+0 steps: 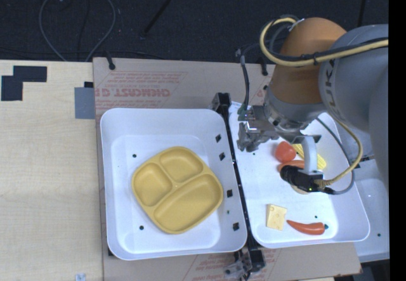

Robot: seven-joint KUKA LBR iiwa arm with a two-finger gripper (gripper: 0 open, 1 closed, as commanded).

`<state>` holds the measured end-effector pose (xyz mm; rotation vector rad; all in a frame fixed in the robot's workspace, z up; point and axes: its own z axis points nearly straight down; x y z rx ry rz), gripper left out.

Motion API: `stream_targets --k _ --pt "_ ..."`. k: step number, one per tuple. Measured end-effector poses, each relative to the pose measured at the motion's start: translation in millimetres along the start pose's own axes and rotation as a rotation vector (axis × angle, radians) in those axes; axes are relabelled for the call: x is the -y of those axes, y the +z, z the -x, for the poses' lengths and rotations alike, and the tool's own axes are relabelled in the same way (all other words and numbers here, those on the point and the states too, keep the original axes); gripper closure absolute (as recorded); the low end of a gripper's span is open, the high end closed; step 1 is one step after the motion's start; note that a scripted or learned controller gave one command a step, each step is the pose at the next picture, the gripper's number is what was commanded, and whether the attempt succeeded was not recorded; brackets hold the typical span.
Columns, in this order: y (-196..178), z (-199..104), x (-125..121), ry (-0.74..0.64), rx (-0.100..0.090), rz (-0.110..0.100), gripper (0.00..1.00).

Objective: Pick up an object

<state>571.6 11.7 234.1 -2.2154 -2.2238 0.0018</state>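
Note:
My gripper (pixel 249 139) hangs low over the back left part of the right bin (pixel 355 222), close to the divider between the bins. A red rounded object (pixel 285 151) lies just to its right, partly under the arm. Beside that, a yellow object (pixel 316 160) peeks out from behind a white part of the wrist. A pale yellow cheese wedge (pixel 276 217) and a red chili pepper (pixel 306 227) lie near the front of the right bin, well apart from the gripper.
The left bin (pixel 120 140) holds a yellow divided plate (pixel 177 189). The grey arm with its orange band (pixel 311 51) covers the back right of the right bin. A black cable end (pixel 298 179) hangs over the right bin's middle.

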Motion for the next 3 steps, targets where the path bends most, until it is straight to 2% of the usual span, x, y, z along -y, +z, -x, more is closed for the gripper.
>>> stream_targets --k 1,2,3 --pt "-1 -41 -16 0.0 0.001 0.001 1.0" --pt "-1 -85 -22 0.0 0.0 0.0 1.0" --pt "-1 -83 -21 0.001 0.002 -0.001 0.0"
